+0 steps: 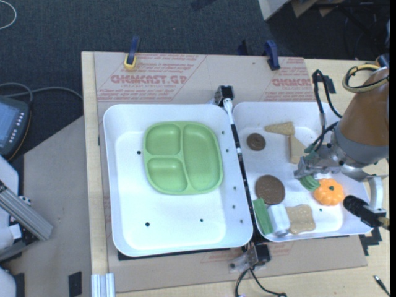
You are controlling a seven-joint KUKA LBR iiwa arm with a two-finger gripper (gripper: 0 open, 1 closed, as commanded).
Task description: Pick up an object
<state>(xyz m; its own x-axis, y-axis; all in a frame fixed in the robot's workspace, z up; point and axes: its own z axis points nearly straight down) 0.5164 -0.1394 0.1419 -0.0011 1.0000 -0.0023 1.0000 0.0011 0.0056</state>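
Jaws (307, 169) low over right bin (272, 111) — round, glossy pumpkin (328, 192) beside.

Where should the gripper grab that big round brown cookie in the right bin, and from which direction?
Likely straight from above, fingers closing across the big brown cookie at its rim. It lies flat on the right bin floor, with bare floor on its left and upper edges; the green block crowds its lower side.

A flat bench topped with brown printed cardboard (185, 76) carries two shallow white plastic bins side by side, touching: the left bin (124, 184) and the right bin (272, 113). A yellow clamp (131, 59) and a blue clamp (271, 54) grip its far edge.
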